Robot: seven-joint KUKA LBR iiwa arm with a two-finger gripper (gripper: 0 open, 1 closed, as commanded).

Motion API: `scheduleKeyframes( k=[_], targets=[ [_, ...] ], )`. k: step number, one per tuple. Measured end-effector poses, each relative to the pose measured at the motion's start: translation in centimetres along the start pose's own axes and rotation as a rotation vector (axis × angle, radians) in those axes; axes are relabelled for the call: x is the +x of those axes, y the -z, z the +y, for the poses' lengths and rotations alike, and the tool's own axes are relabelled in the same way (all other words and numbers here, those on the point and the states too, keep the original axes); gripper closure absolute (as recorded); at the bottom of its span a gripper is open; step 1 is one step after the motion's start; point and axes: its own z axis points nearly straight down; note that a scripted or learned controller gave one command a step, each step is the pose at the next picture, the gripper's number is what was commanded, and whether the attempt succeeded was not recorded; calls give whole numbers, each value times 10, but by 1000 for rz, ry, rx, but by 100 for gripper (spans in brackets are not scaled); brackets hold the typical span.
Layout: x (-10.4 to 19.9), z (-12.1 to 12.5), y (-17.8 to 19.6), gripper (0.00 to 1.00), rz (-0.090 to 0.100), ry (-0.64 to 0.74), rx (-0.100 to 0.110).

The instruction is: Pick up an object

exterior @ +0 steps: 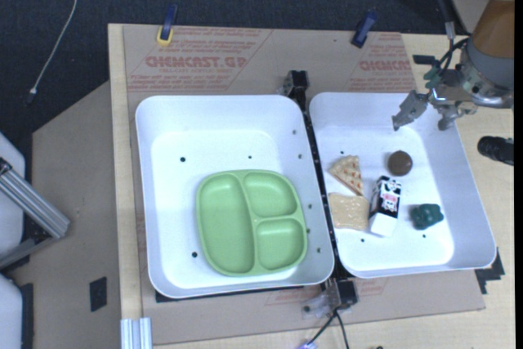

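In the right bin (458,249) lie a brown round ball (400,163), a small black-and-white carton (386,205), a dark green lump (426,215), a tan wedge-shaped slice (347,173) and a flat beige piece (347,211). My gripper (425,117) hangs over the far right part of that bin, up and to the right of the brown ball. It is open, its two fingers spread apart with nothing between them.
The left bin (163,127) holds a light green divided plate (249,221). Black clips sit on the seam between the bins at the far (297,82) and near (343,292) ends. Cardboard underlies both bins.
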Motion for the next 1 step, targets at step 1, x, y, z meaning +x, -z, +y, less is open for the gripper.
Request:
scheduleKeyframes(
  k=[1],
  targets=[
    [1, 3, 9, 0, -2, 3, -15]
  ],
)
